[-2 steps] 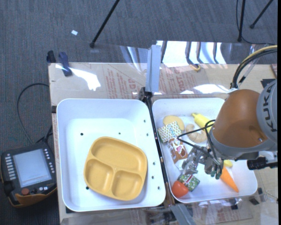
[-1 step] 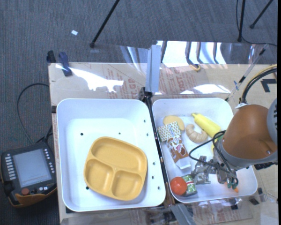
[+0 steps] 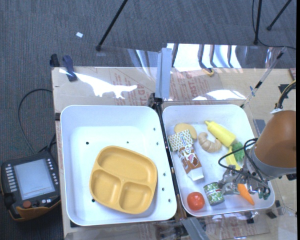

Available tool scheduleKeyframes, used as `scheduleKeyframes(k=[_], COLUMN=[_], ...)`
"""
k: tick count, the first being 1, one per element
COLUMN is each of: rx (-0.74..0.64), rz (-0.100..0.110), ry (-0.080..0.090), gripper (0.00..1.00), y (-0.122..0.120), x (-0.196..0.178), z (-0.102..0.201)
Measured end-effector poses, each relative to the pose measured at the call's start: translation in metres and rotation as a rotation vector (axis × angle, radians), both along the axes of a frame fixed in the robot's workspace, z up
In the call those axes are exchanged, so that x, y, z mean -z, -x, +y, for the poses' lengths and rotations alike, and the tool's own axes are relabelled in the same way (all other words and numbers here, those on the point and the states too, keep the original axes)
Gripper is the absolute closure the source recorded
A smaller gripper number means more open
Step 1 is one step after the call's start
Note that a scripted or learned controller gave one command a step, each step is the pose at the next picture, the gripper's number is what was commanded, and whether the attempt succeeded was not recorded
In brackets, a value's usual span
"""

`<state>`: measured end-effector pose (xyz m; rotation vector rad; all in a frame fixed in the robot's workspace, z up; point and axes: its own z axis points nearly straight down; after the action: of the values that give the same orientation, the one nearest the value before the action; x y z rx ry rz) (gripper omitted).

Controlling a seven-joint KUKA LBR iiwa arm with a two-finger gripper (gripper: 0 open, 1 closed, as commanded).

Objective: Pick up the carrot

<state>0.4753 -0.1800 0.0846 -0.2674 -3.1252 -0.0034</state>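
Jaws [image 3: 242,188] poised just above small orange plastic carrot [image 3: 246,194] in right white bin [image 3: 250,115]; spread unclear. Best straddle its middle before closing.

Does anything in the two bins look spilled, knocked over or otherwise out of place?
Nothing stands out. The yellow tray lies flat in the left bin; the carrot and other toy foods lie loose in the right bin, beside the end effector.

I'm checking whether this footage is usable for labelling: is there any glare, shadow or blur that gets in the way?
In the camera view, strong glare washes the clear panel and the cardboard behind the bins; the left bin and yellow tray are evenly lit; the carrot is small and a little soft beside the gripper, under the arm's shadow.
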Motion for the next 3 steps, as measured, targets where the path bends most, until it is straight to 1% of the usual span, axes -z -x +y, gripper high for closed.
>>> scheduleKeyframes(k=[1, 2, 3], rx=[0.115, -0.124, -0.331], rz=[-0.001, -0.005, -0.001], ry=[0.0, 0.006, -0.001], gripper=[1.0, 1.0, 1.0], y=[-0.001, -0.001, 0.0], x=[-0.036, -0.001, 0.0], z=[0.055, 0.093, 0.049])
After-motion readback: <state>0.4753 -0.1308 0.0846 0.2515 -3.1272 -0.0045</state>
